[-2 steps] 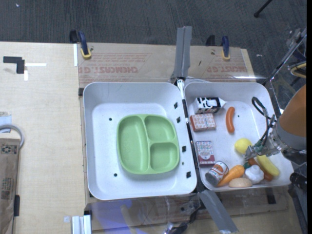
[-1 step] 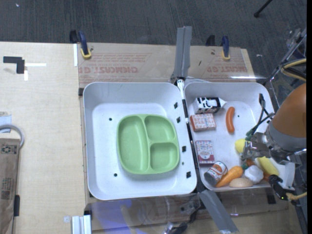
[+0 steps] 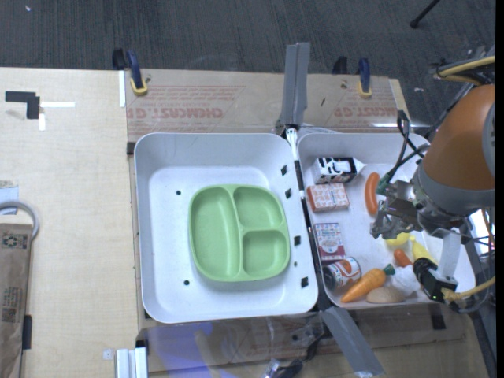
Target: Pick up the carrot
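The arm's bulk hides much of the right bin (image 3: 309,144), and the gripper (image 3: 388,224) is a dark blur there; whether it is apart or together cannot be told. The carrot (image 3: 365,285) lies below and left of it, beside a can (image 3: 341,272). Boxes (image 3: 328,198) sit to its left. The left bin (image 3: 157,211) holds a green tray (image 3: 239,232)

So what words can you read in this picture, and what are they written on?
"CHEMC...": red letters, upside down, on the cardboard strip behind the left bin; the rest is too blurred.
Black-and-white carton, red box, packet and can in the right bin: print too small to read.
Brown bag at the left edge: only a recycling sign.
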Robot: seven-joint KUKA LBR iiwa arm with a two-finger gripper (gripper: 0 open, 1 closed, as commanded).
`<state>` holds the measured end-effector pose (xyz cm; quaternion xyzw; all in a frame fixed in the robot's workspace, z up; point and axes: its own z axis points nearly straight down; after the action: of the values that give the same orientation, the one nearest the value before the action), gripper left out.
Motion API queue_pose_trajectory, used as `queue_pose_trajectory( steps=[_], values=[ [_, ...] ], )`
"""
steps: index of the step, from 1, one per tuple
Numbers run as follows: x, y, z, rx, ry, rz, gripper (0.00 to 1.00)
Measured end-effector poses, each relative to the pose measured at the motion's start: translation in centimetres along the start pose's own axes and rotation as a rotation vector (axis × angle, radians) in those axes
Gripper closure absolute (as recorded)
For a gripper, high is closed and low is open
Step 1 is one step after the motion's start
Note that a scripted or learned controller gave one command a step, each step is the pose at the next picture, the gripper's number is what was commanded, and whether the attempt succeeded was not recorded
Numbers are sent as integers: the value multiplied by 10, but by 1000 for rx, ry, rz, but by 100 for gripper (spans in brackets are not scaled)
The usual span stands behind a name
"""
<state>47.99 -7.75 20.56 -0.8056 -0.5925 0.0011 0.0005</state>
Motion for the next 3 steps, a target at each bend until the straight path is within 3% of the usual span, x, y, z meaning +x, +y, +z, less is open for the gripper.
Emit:
queue_pose_trajectory(
  steps=[1, 2, 3],
  values=[
    [0, 1, -8, 2, -2, -3, 100],
    [-62, 17, -49, -1, -1, -269, 100],
    [-103, 30, 59, 0, 1, -702, 100]
  ],
)
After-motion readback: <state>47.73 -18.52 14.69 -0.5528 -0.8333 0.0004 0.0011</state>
